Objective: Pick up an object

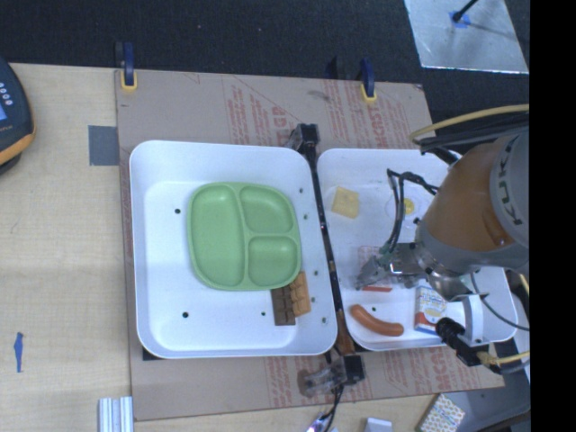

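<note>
A: Hand [376,273] low in the right white bin [369,165]; you cannot tell its state. Nearest target, the orange-brown sausage-shaped toy [377,321], lies just beside it.

B: Risk: you could close on nothing, or nudge the sausage against the bin wall. Surface: tan wooden surface [63,268] under cardboard; dark floor beyond.

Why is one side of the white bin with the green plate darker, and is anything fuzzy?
Camera view: the left bin has soft grey shading along its left inner wall; the green plate looks evenly lit; the gripper region and arm look slightly blurred.
</note>
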Available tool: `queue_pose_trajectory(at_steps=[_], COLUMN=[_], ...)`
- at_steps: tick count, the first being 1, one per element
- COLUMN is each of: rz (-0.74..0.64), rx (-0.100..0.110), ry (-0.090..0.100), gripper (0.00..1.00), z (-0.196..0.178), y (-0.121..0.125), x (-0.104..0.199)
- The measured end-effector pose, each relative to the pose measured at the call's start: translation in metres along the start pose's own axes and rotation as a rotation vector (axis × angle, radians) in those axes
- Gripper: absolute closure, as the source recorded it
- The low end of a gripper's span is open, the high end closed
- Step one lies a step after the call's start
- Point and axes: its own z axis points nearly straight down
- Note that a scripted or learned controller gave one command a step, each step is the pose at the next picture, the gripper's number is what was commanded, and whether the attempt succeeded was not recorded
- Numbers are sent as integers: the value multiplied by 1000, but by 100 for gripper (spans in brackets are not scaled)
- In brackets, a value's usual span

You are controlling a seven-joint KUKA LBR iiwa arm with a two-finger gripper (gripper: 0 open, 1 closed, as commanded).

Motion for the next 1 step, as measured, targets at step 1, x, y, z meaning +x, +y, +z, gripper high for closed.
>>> queue_pose_trajectory(at_steps=[1], rz=[-4], rx=[-6], ry=[-2], gripper=[0], z=[6], y=[21], x=[4])
